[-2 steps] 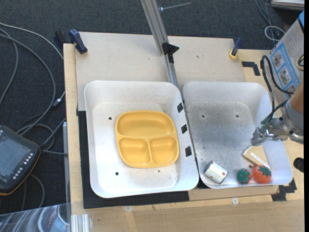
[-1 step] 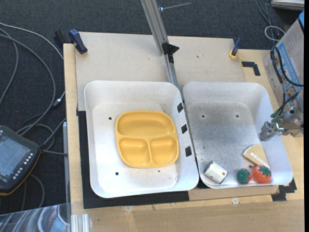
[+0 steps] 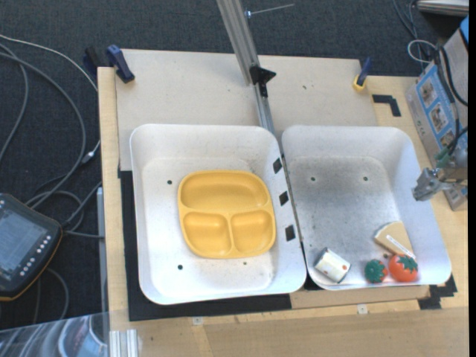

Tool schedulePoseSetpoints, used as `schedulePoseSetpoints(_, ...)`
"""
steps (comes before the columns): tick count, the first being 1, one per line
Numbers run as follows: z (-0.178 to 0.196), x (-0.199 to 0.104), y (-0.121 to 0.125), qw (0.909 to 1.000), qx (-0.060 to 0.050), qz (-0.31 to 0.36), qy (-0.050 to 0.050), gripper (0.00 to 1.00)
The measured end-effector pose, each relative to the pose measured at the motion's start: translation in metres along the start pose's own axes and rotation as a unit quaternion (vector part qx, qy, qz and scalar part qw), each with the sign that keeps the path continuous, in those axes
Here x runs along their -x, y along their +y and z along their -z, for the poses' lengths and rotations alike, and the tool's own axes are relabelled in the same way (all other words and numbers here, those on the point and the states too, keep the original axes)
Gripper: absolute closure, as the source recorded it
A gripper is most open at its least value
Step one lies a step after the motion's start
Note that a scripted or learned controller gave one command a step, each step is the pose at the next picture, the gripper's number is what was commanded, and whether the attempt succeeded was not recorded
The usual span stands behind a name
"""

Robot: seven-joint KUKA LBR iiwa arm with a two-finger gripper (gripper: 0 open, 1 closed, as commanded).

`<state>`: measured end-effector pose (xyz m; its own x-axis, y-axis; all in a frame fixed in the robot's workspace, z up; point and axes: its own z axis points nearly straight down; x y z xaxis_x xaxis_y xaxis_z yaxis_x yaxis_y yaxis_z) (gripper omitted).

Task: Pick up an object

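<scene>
In the right bin [image 3: 349, 192], several small objects lie along the near edge. A white cylinder [image 3: 332, 265] lies on its side at the near left. To its right are a small green piece [image 3: 375, 271] and a red tomato-like toy [image 3: 403, 268]. A beige wedge [image 3: 394, 239] sits just behind them. My gripper [image 3: 431, 184] is a grey shape at the bin's right rim, well behind and to the right of these objects. Nothing shows in its grasp.
The left bin [image 3: 156, 199] holds a yellow divided plate [image 3: 226, 213]. A metal pole [image 3: 242, 36] slants in from the top to the gap between the bins. Clamps and cables line the bench's far and right edges.
</scene>
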<state>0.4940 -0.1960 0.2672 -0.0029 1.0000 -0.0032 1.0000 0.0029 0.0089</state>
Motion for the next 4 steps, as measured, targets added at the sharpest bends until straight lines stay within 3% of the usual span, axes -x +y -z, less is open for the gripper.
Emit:
schedulePoseSetpoints(3,-0.035,-0.166,0.018,1.0,-0.006,0.002,0.004,1.0)
schedulePoseSetpoints(4,-0.027,-0.216,0.033,1.0,-0.004,0.002,0.003,1.0)
